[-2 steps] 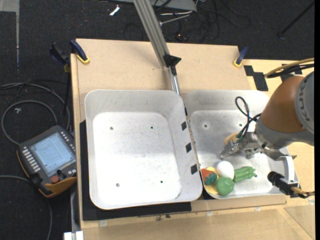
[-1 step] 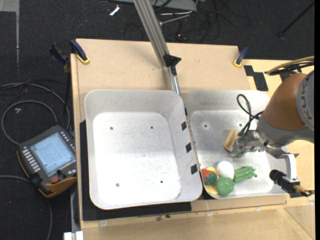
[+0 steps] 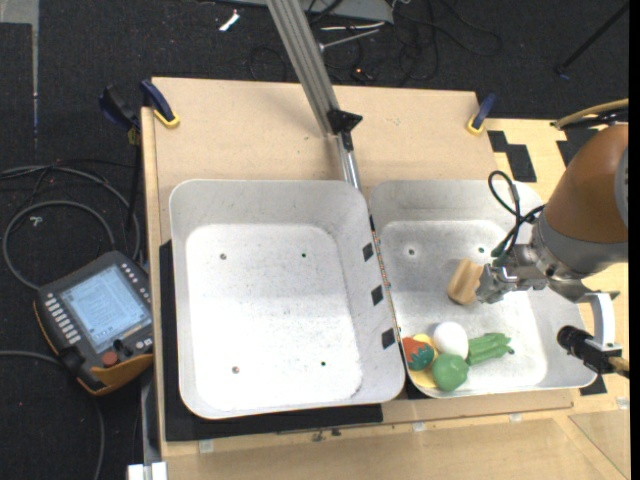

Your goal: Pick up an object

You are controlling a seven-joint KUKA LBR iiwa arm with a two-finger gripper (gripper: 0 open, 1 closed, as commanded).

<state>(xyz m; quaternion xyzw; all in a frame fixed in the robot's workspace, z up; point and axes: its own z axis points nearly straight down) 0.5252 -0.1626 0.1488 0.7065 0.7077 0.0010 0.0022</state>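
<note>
The right bin holds a tan wooden block near its middle. At its front lie a white ball, a green round piece, a green elongated toy and a red and yellow piece. My gripper hangs low over the right bin, right beside the tan block on its right side and touching or nearly touching it. I cannot make out its tips from this angle.
The left bin lies beside the right one, their rims meeting at the middle. A metal pole slants in from the top. A teach pendant lies on the floor at the left.
</note>
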